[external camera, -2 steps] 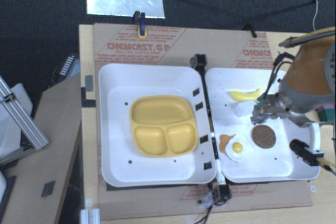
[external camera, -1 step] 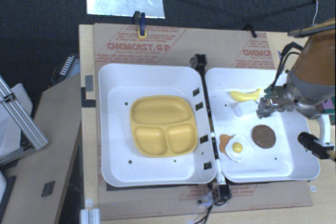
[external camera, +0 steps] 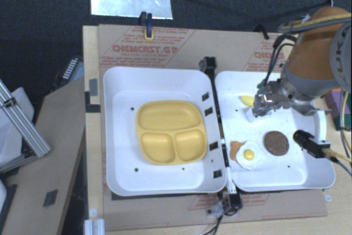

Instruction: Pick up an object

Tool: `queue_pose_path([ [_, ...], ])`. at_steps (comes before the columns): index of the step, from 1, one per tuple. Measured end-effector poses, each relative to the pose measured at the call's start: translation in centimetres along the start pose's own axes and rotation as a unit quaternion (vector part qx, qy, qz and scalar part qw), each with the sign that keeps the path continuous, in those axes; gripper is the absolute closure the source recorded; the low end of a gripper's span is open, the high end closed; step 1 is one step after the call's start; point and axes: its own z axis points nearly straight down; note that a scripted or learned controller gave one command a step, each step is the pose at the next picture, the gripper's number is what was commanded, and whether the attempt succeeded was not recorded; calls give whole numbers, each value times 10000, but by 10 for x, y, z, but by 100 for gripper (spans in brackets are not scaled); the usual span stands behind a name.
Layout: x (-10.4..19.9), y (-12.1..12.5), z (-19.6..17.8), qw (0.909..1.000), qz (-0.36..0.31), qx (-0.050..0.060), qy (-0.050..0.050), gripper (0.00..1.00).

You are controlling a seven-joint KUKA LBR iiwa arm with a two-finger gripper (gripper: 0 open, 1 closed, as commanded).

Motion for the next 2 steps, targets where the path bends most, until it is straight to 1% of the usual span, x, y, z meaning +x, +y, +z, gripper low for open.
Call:
queue_pose_path([
  [1,56,14,6,10000,-12,-1,5,100],
  [2,106,32,-6,10000,-13,-8,11,100],
])
